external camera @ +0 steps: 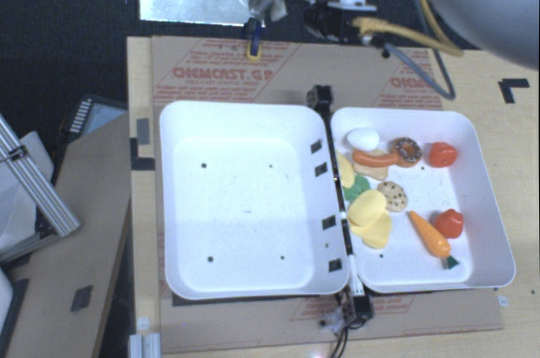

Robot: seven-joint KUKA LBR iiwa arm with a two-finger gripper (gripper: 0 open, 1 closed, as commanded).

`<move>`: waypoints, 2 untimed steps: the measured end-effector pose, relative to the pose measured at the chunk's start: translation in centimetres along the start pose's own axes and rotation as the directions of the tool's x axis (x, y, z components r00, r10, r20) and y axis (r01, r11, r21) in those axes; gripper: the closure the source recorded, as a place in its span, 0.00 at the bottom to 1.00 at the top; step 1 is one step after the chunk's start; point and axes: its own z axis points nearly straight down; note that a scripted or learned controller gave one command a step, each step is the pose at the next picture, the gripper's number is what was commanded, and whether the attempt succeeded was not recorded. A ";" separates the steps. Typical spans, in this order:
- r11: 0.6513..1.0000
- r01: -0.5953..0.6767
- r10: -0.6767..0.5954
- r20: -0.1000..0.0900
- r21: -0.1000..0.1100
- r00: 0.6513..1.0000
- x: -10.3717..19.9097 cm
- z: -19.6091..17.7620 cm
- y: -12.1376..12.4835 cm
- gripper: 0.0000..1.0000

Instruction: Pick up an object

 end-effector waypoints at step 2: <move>1.000 -0.013 0.013 0.006 0.009 1.000 -8.2 0.3 2.5 1.00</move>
